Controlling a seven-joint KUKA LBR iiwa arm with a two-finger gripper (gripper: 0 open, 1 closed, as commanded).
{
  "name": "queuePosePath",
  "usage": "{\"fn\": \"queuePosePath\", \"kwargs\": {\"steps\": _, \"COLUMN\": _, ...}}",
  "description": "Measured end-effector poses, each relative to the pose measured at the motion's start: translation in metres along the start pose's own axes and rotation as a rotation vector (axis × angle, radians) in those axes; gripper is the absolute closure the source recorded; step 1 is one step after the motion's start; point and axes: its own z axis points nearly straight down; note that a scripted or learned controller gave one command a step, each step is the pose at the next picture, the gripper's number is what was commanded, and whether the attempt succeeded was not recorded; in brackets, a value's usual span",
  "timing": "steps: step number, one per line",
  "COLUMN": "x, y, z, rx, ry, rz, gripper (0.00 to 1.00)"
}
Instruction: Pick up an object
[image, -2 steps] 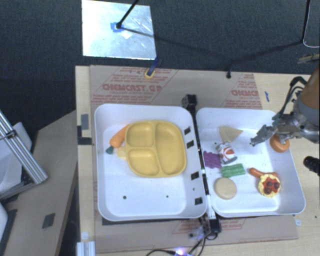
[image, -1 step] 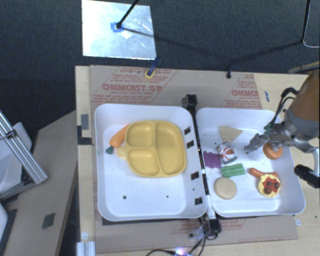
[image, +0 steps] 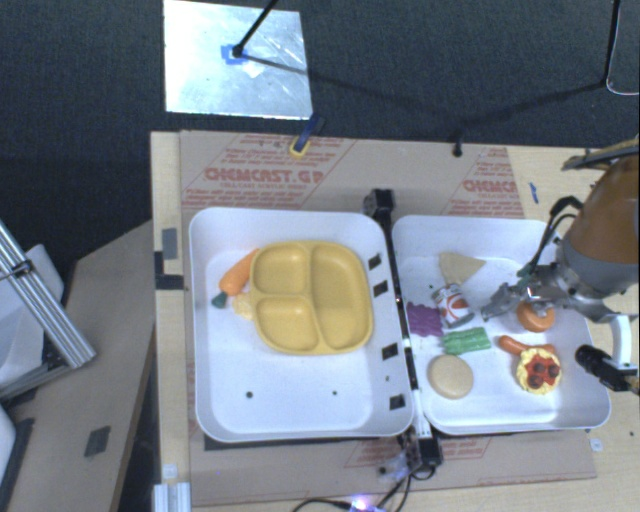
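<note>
The counter (image: 330, 160) is covered by brown cardboard printed with red lettering. On it, the left bin (image: 215, 400) and right bin (image: 480, 228) sit side by side, joined along the middle by a row of black clips (image: 385, 290). Beyond the far edge, a shiny metal plate (image: 200, 70) lies on dark carpet (image: 80, 120), with a piece of blue tape (image: 232, 55) on it. At the near left stands a metal frame (image: 40, 310).

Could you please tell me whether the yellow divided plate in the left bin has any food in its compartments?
Empty. The yellow divided plate shows bare compartments; the toy carrot lies outside it, against its left rim.
</note>
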Motion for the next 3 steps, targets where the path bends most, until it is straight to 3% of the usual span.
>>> {"fn": "queuePosePath", "kwargs": {"steps": 1, "x": 0.0, "y": 0.002, "z": 0.028, "rx": -0.009, "ry": -0.003, "rz": 0.0, "gripper": 0.0}}
{"fn": "queuePosePath", "kwargs": {"steps": 2, "x": 0.0, "y": 0.002, "z": 0.019, "rx": -0.009, "ry": -0.003, "rz": 0.0, "gripper": 1.0}}
{"fn": "queuePosePath", "kwargs": {"steps": 3, "x": 0.002, "y": 0.004, "z": -0.045, "rx": -0.011, "ry": -0.003, "rz": -0.004, "gripper": 1.0}}
